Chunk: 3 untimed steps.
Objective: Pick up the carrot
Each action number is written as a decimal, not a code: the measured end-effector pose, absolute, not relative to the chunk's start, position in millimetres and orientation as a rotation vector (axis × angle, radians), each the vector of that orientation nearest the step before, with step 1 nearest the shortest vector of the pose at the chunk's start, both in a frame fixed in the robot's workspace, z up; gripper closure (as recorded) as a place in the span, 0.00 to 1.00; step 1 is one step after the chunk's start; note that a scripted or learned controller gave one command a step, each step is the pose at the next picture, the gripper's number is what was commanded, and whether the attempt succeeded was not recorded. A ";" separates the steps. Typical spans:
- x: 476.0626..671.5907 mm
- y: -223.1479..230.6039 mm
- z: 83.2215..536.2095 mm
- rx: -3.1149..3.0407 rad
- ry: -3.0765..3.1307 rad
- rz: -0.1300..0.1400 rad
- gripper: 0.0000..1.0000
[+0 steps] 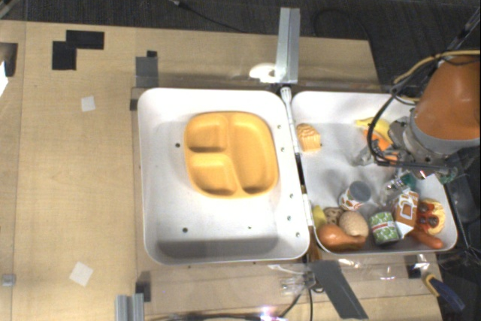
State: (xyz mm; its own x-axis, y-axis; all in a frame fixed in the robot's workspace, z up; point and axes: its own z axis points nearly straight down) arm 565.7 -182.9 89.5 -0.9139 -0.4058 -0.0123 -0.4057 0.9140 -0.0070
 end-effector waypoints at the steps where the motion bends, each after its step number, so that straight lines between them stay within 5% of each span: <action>1: 649.1 -186.1 89.1 -0.497 3.087 -0.004 0.00; 2: 594.2 -151.5 89.3 -0.477 3.093 -0.003 0.00; 3: 668.9 -158.4 89.5 -0.642 3.061 -0.006 0.00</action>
